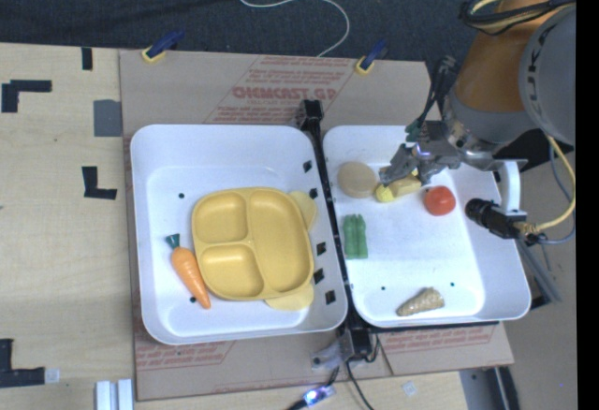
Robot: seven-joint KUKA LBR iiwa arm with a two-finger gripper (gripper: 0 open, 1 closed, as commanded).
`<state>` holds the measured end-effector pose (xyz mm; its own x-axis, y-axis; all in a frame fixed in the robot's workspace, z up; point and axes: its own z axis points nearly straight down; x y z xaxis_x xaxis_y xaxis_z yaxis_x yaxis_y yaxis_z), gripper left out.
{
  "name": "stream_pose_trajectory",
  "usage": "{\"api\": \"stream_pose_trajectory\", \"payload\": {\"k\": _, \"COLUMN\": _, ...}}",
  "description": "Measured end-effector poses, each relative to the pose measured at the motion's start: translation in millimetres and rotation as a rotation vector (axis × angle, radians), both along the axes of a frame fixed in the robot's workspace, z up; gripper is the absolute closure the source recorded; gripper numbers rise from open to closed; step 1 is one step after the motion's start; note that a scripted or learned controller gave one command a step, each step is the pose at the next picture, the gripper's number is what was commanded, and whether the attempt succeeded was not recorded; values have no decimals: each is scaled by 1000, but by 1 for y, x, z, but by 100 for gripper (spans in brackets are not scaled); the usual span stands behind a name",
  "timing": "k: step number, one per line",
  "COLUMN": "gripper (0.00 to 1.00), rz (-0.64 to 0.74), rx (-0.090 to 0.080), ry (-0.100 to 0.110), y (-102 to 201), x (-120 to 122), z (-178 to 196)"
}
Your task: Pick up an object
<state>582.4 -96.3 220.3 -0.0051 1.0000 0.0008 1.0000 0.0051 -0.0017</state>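
Observation:
My gripper (404, 176) hangs low over the back of the right bin (496, 300), its tips at a small yellow object (397, 190) that lies just under them. A beige round piece (356, 179) sits to its left and a red tomato (439, 201) to its right. A green piece (355, 236) lies near the bin's left wall, and a tan wedge (420, 302) rests near the front. Whether the yellow object is between the fingers is not visible.
The left bin (150, 212) holds a yellow divided plate (251, 242) and an orange carrot (190, 274) at its left side. A black divider strip (323, 212) runs between the bins. The arm's grey and orange body (510, 71) looms over the right bin's back right.

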Motion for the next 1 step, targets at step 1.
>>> {"api": "stream_pose_trajectory", "payload": {"k": 1, "gripper": 100, "rz": 1, "rx": 0, "ry": 0, "y": 51, "x": 17, "z": -10}}
